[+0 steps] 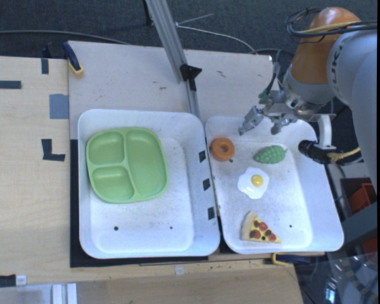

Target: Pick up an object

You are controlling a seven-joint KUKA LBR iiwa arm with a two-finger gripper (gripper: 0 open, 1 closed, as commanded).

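Observation:
The right bin (316,214) holds a brown donut (222,149), a green bunch of grapes (270,154), a fried egg (254,183) and a pizza slice (258,228). My gripper (261,126) hangs over the bin's far edge, above and between the donut and the grapes. Its two fingers stand apart, open, with nothing between them. The left finger tip (244,129) is up and right of the donut. The right finger tip (276,129) is just above the grapes.
The left bin (139,233) carries a green divided plate (126,164). A slanted metal rail (170,37) runs down to the gap between the bins. The arm's orange band (316,49) and grey wrist fill the upper right.

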